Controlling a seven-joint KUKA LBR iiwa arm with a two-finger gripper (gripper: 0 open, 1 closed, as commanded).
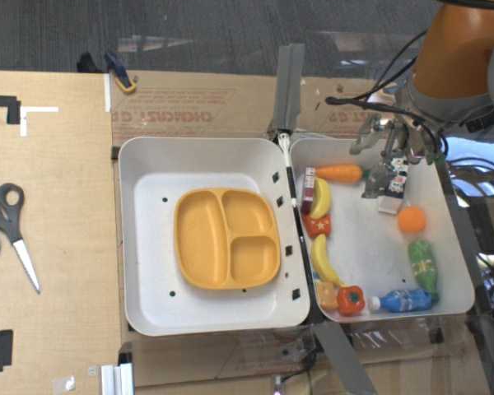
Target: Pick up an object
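Note:
The right bin [370,241] holds several small things. An orange carrot [339,172] lies at its back left, with a yellow banana [319,197] and a red piece [316,225] just in front of it. A second banana [323,257] and a red tomato-like toy [350,300] sit at the front left. A blue bottle [405,300], a green bottle [422,263] and an orange ball [411,220] line the right side. My gripper [384,186] hangs open over the bin's back, between carrot and ball, above a small white block [389,206]. Nothing shows between its fingers.
The left bin [148,245] holds a yellow divided plate [227,238]. Scissors [12,229] lie on the wooden bench at the far left. A grey divider post [287,89] stands behind the seam between the bins. Cables hang by the arm at the right.

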